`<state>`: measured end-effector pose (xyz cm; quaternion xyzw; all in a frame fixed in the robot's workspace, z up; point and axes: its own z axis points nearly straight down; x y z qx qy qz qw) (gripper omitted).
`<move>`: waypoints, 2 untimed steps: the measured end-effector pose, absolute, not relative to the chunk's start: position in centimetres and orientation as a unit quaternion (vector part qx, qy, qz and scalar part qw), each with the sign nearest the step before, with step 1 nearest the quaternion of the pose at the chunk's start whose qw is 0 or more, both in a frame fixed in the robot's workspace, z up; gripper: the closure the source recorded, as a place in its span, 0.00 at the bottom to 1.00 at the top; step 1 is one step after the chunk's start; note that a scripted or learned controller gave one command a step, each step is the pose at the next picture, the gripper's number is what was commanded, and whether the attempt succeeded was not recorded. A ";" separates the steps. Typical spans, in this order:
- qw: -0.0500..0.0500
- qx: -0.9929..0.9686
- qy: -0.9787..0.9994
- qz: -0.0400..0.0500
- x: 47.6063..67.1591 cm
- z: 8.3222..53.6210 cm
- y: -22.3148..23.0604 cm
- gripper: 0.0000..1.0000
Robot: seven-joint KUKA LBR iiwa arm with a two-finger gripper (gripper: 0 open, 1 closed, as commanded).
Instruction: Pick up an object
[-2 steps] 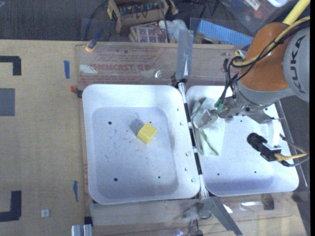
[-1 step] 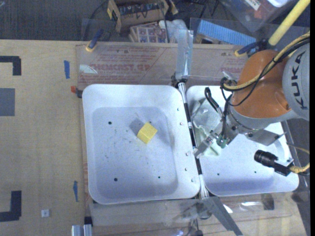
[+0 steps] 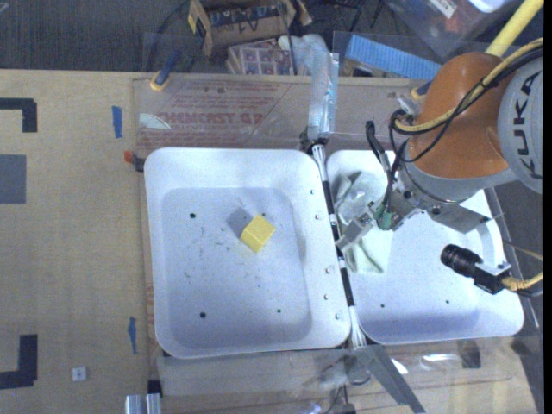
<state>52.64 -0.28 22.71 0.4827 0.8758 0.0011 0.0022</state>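
Orange-banded arm [image 3: 466, 110] reaches over the right bin [image 3: 448, 309]; partial "KU" lettering on its casing, cut off at frame edge. Gripper [image 3: 362, 227] hangs low at that bin's left wall, touching pale crumpled material [image 3: 366, 253], hard to identify. Grip state: cannot tell. Yellow block [image 3: 258, 233] lies near the left bin's [image 3: 172, 188] centre, well apart. Counter [image 3: 69, 231] bears black corner marks.

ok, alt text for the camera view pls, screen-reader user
A grey arm with an orange band reaches from the right, its end effector low over pale crumpled items at the right bin's left edge. A yellow block lies alone in the left bin.
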 end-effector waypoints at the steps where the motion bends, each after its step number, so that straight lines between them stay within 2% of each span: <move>1: 0.003 0.394 0.919 0.001 58.3 21.9 7.5 0.00; 2: 0.001 0.335 0.942 0.000 56.6 22.6 4.1 0.00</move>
